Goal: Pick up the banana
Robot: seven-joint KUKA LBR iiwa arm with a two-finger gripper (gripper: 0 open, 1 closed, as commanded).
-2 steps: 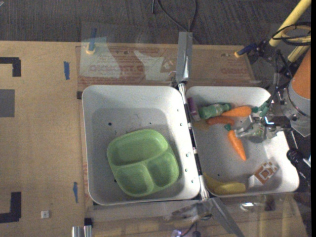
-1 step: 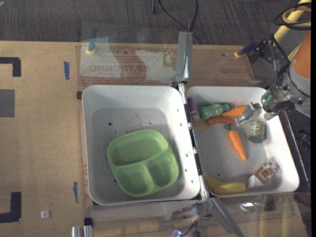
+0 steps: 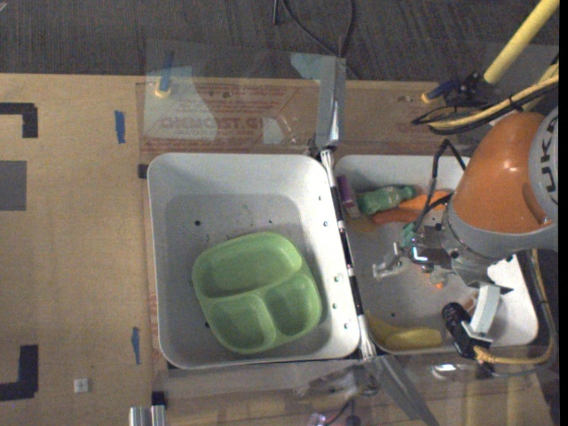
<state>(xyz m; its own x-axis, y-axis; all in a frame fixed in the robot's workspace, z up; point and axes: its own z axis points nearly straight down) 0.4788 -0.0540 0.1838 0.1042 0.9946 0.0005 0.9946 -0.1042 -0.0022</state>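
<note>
The banana (image 3: 410, 336) is yellow and lies flat along the front wall of the right bin (image 3: 525, 325), near its front left corner. My gripper (image 3: 390, 265) hangs over the middle of that bin, farther back than the banana and apart from it. The wrist and the orange band (image 3: 501, 185) hide the bin's right half. Nothing shows in the gripper's grasp.
At the back of the right bin lie a green item (image 3: 386, 199), an orange carrot-like piece (image 3: 410, 211) and a small purple item (image 3: 346, 193). The left bin (image 3: 177, 238) holds a green divided plate (image 3: 257, 291). Yellow cables (image 3: 497, 105) run behind the arm.
</note>
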